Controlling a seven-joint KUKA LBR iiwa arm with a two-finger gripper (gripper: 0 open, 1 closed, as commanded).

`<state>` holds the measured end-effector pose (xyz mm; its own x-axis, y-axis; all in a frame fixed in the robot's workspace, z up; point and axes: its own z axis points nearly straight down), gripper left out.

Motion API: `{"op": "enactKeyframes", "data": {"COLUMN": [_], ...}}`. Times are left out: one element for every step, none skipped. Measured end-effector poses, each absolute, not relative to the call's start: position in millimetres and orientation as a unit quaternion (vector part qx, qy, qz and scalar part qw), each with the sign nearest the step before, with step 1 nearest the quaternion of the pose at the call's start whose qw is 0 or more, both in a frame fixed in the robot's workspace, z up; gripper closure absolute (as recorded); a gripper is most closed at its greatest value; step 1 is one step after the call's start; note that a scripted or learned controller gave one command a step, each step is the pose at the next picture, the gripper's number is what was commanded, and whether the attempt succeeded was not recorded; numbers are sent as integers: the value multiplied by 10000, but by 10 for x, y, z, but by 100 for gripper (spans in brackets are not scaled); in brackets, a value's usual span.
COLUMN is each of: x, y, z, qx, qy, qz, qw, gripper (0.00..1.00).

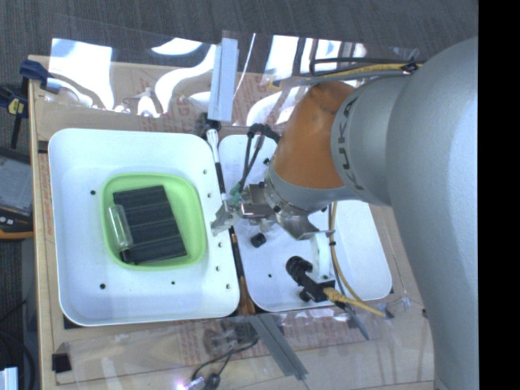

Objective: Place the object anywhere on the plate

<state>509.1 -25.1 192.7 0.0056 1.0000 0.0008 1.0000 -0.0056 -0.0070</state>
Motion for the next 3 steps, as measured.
{"op": "enactKeyframes", "data": {"x": [5282, 5025, 5150], "y": [-571, -58, -220], "z": [1909, 2495, 2286], "qx": [-7055, -7038, -6974], "qy": [-7087, -7104, -7167], "qz": [10, 6, 21], "qw": [12, 14, 25], "gripper": [0, 0, 0]}}
